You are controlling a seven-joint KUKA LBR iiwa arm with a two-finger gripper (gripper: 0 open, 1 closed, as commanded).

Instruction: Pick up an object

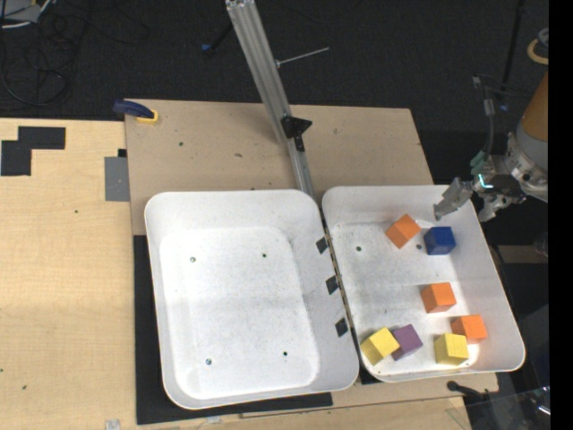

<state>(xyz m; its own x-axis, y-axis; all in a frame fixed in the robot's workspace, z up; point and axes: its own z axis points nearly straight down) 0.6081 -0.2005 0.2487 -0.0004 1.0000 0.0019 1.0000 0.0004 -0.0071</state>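
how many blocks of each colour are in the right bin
orange: 3
yellow: 2
blue: 1
purple: 1
total: 7, all in the right bin

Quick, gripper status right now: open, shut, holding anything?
Gripper: above the right bin's far edge, near the blue block; no object seen in it; open or shut cannot be told.

The arm (537, 133) is cut off by the right edge; its jaws' state is unclear.
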